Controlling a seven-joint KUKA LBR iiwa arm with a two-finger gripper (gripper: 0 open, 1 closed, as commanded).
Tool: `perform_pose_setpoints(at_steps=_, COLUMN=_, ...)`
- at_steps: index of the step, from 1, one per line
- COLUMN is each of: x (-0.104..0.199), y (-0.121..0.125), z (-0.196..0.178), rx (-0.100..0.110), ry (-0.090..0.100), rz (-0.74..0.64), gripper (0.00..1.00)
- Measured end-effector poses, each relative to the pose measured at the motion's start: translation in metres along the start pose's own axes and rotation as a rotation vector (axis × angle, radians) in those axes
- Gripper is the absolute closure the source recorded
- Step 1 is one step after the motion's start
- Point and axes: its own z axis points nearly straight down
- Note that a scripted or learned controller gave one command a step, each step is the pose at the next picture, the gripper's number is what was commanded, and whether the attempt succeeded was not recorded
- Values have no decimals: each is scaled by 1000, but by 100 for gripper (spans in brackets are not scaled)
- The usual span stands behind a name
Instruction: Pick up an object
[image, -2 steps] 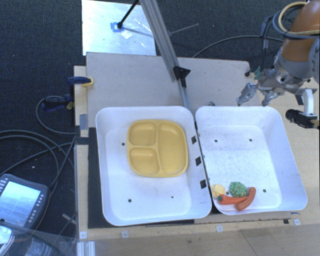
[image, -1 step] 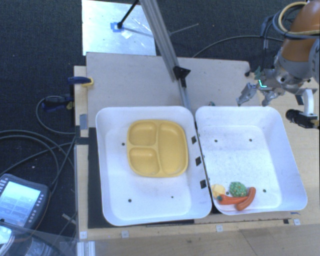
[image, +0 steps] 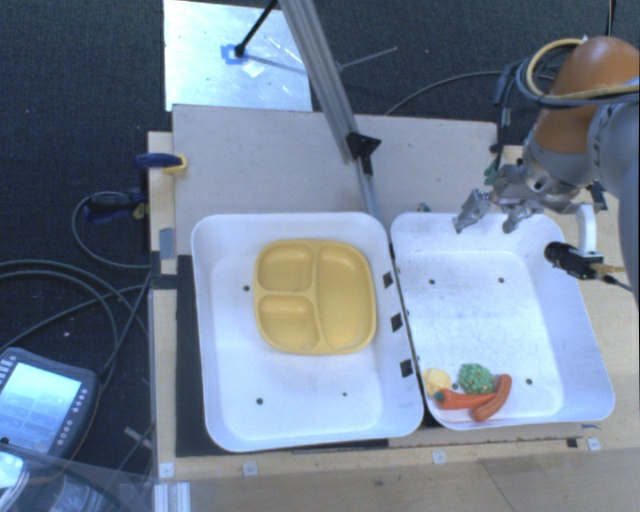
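the gripper (image: 494, 213) hung with its 2 fingers apart and nothing between them, above the right bin's (image: 520, 300) far edge. the toys (image: 470, 388) lay clustered in its near-left corner, well apart. a clean pick meant straddling 1 toy, clear of the wall.

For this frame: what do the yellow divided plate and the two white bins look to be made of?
The yellow divided plate looks like moulded plastic: uniform colour, rounded compartment walls, a soft matte sheen.

The two white bins look like thin formed plastic, possibly coated metal: smooth rounded rims and corners, a dull finish with greyish scuffing on the floors and small dark dots that may be holes or fasteners.
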Motion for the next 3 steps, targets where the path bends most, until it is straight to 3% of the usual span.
perform_pose_setpoints(at_steps=1, x=-2, y=9, z=56, rx=1, ry=0, rz=0, gripper=0)
perform_pose_setpoints(at_steps=2, x=-4, y=8, z=81, rx=6, ry=-2, rz=1, gripper=0)
perform_pose_setpoints(at_steps=3, x=-4, y=9, z=69, rx=2, ry=-3, rz=1, gripper=100)
